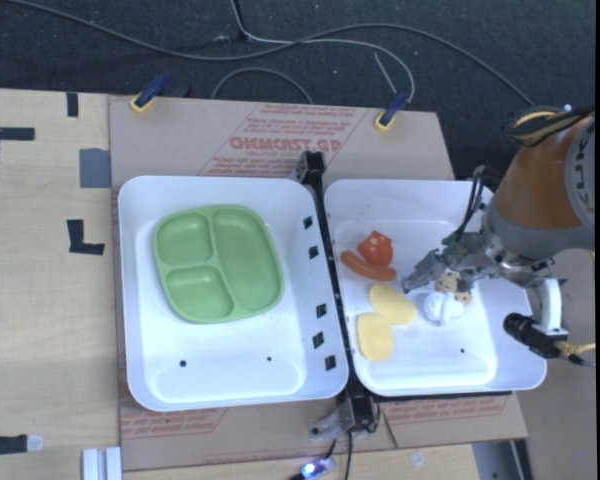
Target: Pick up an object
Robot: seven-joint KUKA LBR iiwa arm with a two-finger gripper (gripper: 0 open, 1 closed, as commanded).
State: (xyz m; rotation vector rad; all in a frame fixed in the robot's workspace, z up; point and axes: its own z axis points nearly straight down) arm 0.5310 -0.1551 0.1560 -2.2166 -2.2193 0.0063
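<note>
One desk (40, 298) carries two white bins. The left bin (140, 368) holds one green plate (218, 263) with three parts. The right bin (480, 368) holds one red tomato (377, 247), one sausage (365, 265), two yellow pieces (392, 303) and one small white thing (442, 308). The tool (446, 280) sits over the white thing; I cannot tell its grip.
</note>
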